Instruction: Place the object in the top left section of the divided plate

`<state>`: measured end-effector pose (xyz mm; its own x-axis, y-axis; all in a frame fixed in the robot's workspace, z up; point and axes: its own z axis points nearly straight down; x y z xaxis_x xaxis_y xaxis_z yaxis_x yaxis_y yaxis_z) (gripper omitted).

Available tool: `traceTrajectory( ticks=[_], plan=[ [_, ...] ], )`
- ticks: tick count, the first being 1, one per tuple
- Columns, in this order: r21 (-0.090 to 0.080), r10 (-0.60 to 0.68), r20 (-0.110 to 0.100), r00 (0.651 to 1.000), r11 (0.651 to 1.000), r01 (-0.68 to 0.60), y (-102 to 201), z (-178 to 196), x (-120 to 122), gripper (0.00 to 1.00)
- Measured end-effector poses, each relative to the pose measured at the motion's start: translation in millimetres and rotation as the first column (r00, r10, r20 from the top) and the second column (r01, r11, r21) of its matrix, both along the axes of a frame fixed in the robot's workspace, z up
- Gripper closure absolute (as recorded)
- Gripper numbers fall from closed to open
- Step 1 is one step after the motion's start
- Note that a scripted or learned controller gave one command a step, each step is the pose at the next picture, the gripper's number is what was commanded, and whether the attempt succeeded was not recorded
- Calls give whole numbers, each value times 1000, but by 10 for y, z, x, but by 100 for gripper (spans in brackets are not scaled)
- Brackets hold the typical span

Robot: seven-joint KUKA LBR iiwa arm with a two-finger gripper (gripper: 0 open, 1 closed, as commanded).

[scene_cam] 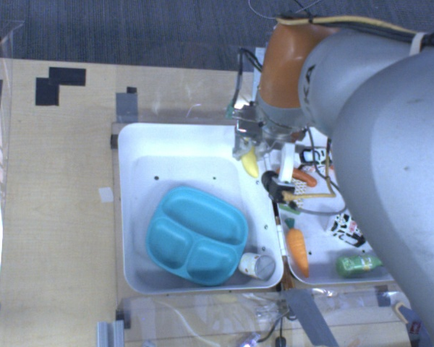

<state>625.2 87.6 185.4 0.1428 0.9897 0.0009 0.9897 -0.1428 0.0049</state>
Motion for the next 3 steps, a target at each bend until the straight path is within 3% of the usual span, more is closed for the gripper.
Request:
traceTrajectory(
  ticks=[1,2,3],
  plan=[
    [1,-91,-1,996,996,91,661,-525,354,100],
    [2,-82,4,997,997,82,682,-398,366,100],
    [-3,-243,-21,970,970,243,1291,-990,403,100]
  ],
)
